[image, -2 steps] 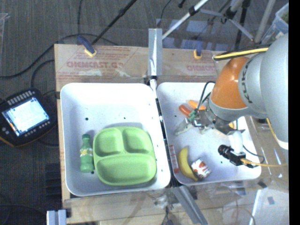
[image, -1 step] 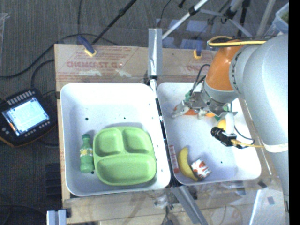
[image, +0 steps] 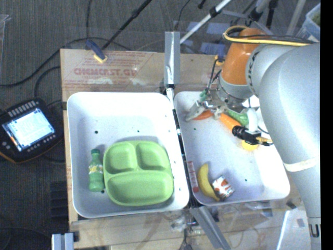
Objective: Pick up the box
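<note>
One small red-and-white box (image: 222, 187) (beside banana (image: 206, 182)), right bin (image: 270, 184); claw (image: 204, 108) grip unclear

Both white bins (image: 125, 100) look like smooth matte plastic, green divided tray (image: 138, 173) same, arm (image: 291, 87) is glossy grey.

Dark grey carpet (image: 36, 46) covers the floor, crossed by black cables (image: 99, 4). A handheld control pendant (image: 27, 130) with a lit screen lies far left of the end effector (image: 208, 105). A cardboard sheet (image: 112, 69) covers the table.
</note>
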Robot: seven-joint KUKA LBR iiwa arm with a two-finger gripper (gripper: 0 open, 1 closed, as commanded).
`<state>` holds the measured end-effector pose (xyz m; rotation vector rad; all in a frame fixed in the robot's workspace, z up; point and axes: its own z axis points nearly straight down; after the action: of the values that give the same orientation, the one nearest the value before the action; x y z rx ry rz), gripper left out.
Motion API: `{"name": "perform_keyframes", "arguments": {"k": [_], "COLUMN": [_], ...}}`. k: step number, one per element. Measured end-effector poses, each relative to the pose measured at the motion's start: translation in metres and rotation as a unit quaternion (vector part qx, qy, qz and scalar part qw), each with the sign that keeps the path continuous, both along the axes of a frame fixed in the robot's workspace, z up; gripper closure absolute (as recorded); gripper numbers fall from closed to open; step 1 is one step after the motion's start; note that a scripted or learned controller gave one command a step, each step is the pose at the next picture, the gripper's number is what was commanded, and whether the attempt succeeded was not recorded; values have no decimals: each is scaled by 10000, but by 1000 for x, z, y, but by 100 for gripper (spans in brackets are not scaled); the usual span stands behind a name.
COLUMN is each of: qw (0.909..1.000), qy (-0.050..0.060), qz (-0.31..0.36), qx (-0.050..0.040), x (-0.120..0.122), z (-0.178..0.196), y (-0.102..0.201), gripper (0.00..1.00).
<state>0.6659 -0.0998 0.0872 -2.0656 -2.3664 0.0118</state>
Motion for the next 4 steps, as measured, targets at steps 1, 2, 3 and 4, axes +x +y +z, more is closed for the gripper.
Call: {"name": "perform_keyframes", "arguments": {"k": [1,2,3,4], "qw": [9943,9928,9991,9975], "qy": [-8,3,5,13], "qz": [1062,1194,434,-705], "qx": [16,31,36,22], "x": [-56,-97,-112,-161], "z": [146,129,93,35], "y": [-19,22,35,-9], "gripper": [0,0,0,0]}}
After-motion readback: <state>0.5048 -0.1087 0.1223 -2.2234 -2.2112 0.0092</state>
